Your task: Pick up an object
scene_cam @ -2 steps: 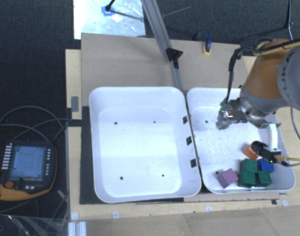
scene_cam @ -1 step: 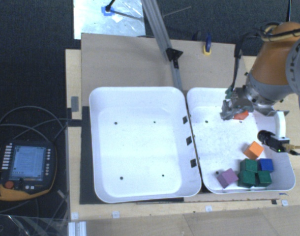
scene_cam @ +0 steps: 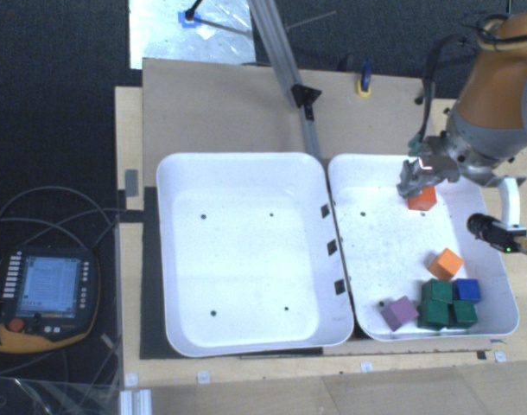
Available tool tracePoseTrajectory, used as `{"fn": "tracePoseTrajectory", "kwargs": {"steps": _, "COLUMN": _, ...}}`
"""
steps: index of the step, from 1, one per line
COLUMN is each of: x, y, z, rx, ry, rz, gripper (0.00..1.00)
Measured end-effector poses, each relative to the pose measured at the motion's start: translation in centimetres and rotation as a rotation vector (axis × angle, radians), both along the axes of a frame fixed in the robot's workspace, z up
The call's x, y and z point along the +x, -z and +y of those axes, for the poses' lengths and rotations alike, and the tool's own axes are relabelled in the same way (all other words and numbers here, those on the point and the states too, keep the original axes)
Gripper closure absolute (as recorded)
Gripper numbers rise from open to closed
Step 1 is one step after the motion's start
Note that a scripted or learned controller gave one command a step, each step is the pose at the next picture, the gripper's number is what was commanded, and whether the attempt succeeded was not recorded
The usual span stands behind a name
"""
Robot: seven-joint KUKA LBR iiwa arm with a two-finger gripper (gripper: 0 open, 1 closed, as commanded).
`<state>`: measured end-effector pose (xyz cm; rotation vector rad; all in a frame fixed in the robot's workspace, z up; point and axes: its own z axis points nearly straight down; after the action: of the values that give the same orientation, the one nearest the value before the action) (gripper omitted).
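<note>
Gripper (scene_cam: 415, 182) sits directly over the red block (scene_cam: 422, 199) in the right bin (scene_cam: 367, 232); whether it is parted or clamped cannot be told. The block looks small, rigid and light: grasp across opposite flat faces.

A grey metal robot arm (scene_cam: 497, 141) wears a broad orange band, black cables looping beside it, ending in a grey two-finger gripper (scene_cam: 412, 182).

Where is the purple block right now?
The purple block lies in the right bin, near its front edge, just left of the green blocks.
</note>
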<state>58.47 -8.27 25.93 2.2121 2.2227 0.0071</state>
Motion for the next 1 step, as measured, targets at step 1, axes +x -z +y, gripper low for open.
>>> {"fn": "tracePoseTrajectory", "kwargs": {"steps": 1, "x": -1.84, "y": -0.13, "z": 4.14, "rx": 0.002, "ry": -0.004, "rz": 0.006, "gripper": 1.0}}
